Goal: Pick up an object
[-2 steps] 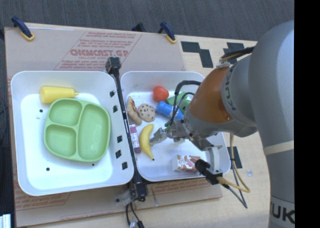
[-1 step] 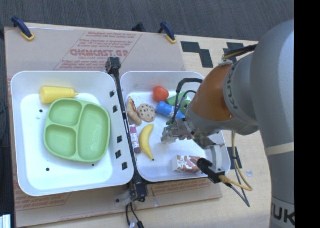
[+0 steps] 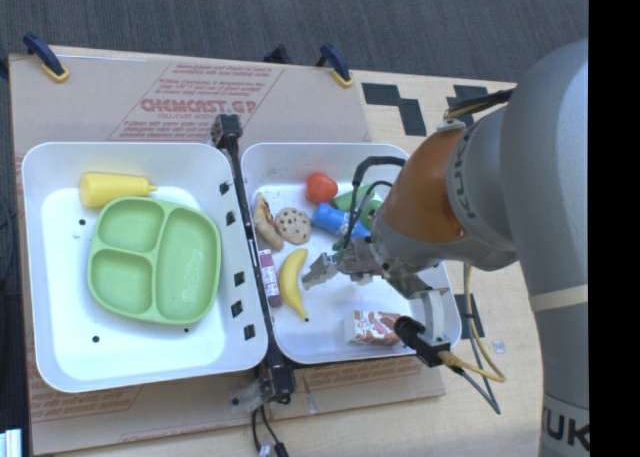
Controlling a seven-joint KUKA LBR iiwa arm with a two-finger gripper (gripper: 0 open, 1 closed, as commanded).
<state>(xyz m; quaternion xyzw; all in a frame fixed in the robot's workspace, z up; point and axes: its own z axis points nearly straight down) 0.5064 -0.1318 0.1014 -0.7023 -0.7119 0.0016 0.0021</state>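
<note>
Grey arm (image 3: 530, 195) fills the frame's right; its gripper (image 3: 322, 271) hangs spread, grasping nothing, just beside the banana (image 3: 292, 283) at lower centre. Likely light, smooth plastic that may slip: pinch across its middle.

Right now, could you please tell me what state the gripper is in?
Gripper: over the right bin beside the banana; state cannot be told.
</note>
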